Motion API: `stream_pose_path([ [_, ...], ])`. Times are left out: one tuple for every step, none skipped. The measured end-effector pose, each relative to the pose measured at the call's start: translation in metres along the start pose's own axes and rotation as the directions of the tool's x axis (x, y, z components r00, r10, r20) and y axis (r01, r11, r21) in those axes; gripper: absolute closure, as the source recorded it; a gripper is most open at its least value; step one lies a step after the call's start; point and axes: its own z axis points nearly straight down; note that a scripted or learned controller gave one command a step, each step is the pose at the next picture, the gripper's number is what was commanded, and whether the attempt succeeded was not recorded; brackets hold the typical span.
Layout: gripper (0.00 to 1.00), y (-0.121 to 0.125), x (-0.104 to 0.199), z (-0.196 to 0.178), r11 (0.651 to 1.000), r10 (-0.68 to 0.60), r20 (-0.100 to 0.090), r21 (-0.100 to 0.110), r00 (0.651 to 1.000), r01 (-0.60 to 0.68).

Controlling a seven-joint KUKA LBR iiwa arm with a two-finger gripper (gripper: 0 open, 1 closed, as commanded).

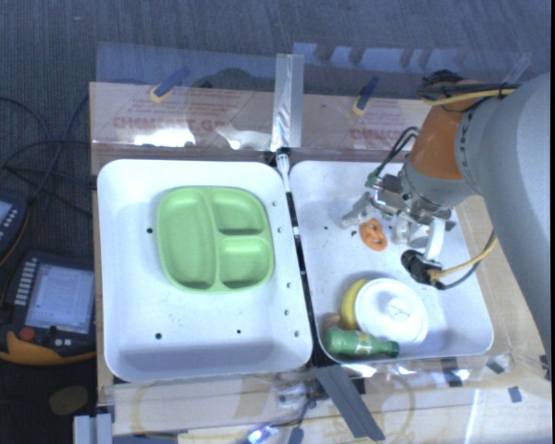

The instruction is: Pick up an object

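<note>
Working outward from the white round lid (395,311) at the near edge of the right bin (328,188): a green bottle (363,344) is lying just in front of it, touching or nearly so, and a yellow item (350,303) is peeking out at its left side. Beyond the lid, a small orange object (374,235) is sitting on the bin floor, and the gripper (395,213) is hanging right above and beside it; grip state, cannot tell. Likely target is that orange object, so the descent should be centring on it, staying off the bin wall. Far left of the lid, a green divided tray (215,238) is resting in the left bin (120,276).
</note>
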Motion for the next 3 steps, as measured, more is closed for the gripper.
stream_pose_path([
  [0.0, 0.0, 0.0, 0.0, 1.0, 0.0, 0.0, 0.0, 1.0, 0.0],
  [1.0, 0.001, 0.001, -0.01, 1.0, -0.002, -0.001, -0.001, 1.0, 0.002],
  [1.0, -0.058, 0.001, -0.003, 0.999, -0.036, 0.002, -0.005, 0.999, 0.036],
])
